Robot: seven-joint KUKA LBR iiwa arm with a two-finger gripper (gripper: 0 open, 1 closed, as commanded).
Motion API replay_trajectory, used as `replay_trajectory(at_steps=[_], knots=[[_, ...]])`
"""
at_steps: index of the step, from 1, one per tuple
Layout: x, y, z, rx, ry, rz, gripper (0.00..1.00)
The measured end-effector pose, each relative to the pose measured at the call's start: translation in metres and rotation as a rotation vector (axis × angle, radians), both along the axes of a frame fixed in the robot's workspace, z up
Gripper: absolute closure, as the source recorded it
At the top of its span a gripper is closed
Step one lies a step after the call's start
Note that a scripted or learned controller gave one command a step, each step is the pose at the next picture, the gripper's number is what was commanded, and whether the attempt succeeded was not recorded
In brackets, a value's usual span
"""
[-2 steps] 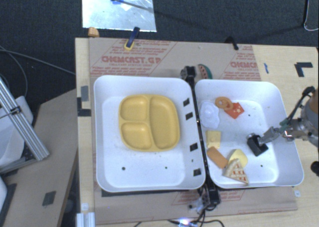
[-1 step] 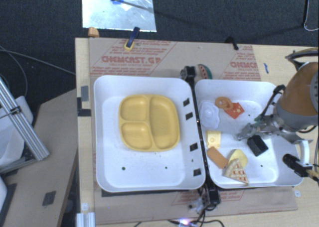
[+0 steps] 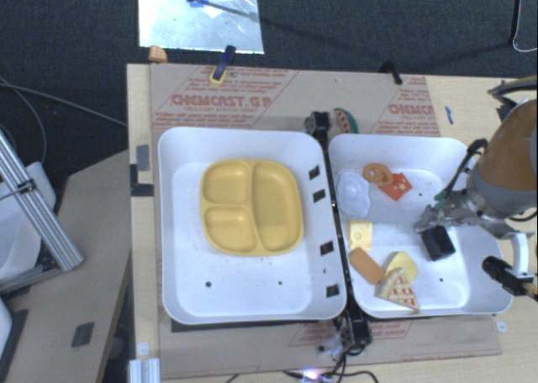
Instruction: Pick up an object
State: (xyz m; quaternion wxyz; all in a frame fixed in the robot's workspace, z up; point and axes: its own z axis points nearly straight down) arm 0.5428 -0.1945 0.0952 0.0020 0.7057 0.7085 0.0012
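My gripper [image 3: 427, 223] hangs low over the right part of the right bin [image 3: 437, 153], reaching in from the right edge of the camera view. No object shows between its tips. To its left lie a red flat piece [image 3: 397, 186] and an orange ring [image 3: 377, 175]. A clear round lid [image 3: 353, 194] rests near the bin's left wall. Toward the front are a pale yellow square [image 3: 360, 234], a brown oblong piece [image 3: 366, 265], a yellow wedge [image 3: 403, 264] and a waffle-patterned triangle [image 3: 400, 294].
The left bin [image 3: 181, 289] holds a yellow divided plate [image 3: 251, 207]. A black divider with clips [image 3: 329, 205] runs between the two bins. The grey arm with its orange band [image 3: 511, 163] stands over the right bin's right wall.
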Motion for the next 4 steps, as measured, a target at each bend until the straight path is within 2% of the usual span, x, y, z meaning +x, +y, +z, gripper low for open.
replay_trajectory(at_steps=[1,2,3,4], knots=[[0.079,0.055,0.001,0.002,-0.001,0.007,1.00],[0.025,0.119,0.094,0.004,0.001,0.005,1.00],[0.011,0.196,0.116,0.004,0.002,0.008,1.00],[-0.035,0.250,0.228,0.005,-0.005,0.007,1.00]])
